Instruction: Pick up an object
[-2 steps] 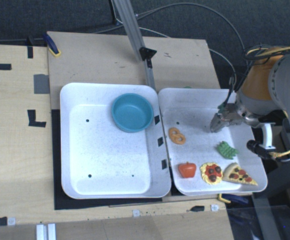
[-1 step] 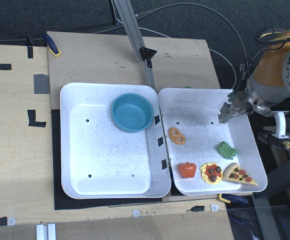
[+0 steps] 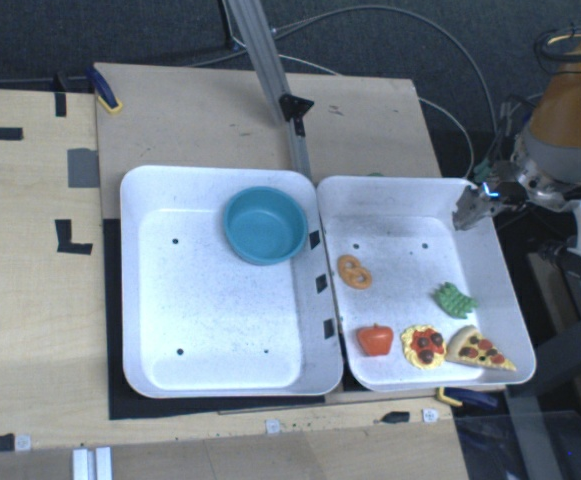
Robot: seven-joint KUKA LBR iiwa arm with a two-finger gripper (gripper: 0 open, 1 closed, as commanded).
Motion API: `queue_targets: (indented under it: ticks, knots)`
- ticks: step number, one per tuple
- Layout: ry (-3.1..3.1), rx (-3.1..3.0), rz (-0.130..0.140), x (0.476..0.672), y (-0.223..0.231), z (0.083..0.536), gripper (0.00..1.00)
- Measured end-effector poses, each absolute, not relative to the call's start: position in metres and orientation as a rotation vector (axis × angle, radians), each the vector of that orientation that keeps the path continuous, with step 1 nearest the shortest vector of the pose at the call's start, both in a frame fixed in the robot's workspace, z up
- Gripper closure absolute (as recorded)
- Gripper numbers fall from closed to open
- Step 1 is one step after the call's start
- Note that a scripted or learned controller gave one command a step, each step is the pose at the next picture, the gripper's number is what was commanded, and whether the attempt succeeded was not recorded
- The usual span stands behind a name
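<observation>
Looking down on the worktop (image 3: 370, 118), the biggest things come first: two shallow white bins set side by side so the arm can reach either from the right. The left bin (image 3: 210, 368) carries one thing, a blue bowl (image 3: 265, 225), sitting upright near its back right corner, close to the shared wall. The right bin (image 3: 400, 208) carries all the small toy food, and that is where a pick looks likeliest.

Next in size, the arm itself: the grey wrist with its orange band hangs over the right bin's far right corner, and the gripper (image 3: 470, 208) sits just at that rim. It is well apart from every item, so nothing is being held; whether the jaws stand released or clenched cannot be told at this angle.

Now the candidates. A pizza slice (image 3: 481, 349) lies flat at the front right, just beside a small round pizza (image 3: 423, 346). A red tomato (image 3: 375, 339) sits near the front left, close to the divider. A green leafy piece (image 3: 454, 299) rests by the right wall, nearest the gripper, so it seems the easiest reach. Smallest, a pretzel (image 3: 354, 272) lies alone toward the bin's left side.

The pick, by all signs, has not begun.
</observation>
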State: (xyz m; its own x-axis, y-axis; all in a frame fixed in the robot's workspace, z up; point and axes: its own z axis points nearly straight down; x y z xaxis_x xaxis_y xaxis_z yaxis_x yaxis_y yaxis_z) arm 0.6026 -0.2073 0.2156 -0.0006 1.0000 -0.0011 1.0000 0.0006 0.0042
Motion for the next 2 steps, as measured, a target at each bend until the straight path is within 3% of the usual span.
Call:
queue_targets:
  ticks: [2]
  knots:
    - [2.227,2.216,0.002,0.604,-0.104,0.223,1.0]
